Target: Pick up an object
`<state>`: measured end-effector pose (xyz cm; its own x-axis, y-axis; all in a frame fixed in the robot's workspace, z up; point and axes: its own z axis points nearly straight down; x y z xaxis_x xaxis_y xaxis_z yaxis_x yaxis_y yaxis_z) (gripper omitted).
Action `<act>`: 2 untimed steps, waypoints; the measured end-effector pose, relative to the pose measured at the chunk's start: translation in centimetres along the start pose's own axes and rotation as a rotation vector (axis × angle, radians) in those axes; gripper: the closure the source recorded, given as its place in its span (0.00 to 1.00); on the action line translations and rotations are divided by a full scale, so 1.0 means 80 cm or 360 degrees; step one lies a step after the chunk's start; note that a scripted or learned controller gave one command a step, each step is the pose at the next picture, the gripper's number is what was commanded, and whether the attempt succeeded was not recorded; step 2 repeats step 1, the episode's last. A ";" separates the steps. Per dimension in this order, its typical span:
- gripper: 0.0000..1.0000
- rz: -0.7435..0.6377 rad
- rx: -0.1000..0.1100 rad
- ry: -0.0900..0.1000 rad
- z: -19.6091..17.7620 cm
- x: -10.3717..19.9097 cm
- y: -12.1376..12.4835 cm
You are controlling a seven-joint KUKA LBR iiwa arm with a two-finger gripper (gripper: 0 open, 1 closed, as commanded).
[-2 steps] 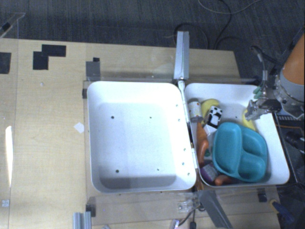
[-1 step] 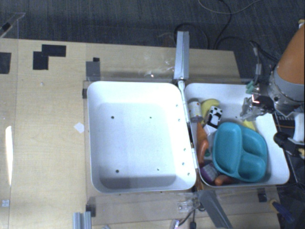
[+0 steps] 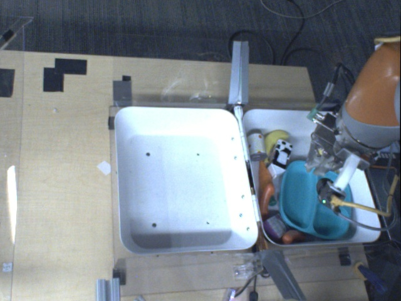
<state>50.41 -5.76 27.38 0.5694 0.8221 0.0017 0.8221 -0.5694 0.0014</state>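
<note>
- My claw [image 3: 324, 168] hangs low over the right bin [image 3: 294, 119], at the upper right rim of the teal bowl [image 3: 307, 199]. Whether it is wide or narrow I cannot tell — the wrist hardware hides it.
- Nothing visible in my grasp.
- Likeliest target: the teal bowl, lying in the middle of the right bin, tilted on the clutter under it.
- Handling, my judgement: rigid plastic, light, smooth and somewhat slippery. Best hold is across the thin rim; the broad curved wall offers no purchase.
- Around it: a yellow ball-like item [image 3: 276, 142] and a black-and-white piece [image 3: 282, 152] just beyond the bowl's upper left; an orange carrot-shaped thing [image 3: 267, 187] along the divider; something purple [image 3: 274, 227] below.
- Obstruction: yellow cable [image 3: 360, 207] crosses the bowl's right side — snag risk.
- Left bin [image 3: 182, 180]: white floor only.
</note>
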 end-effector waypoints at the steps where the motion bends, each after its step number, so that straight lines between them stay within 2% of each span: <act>1: 1.00 0.0099 -0.0004 0.0003 -0.099 0.075 -0.072; 2: 1.00 0.0099 -0.0004 0.0003 -0.099 0.075 -0.072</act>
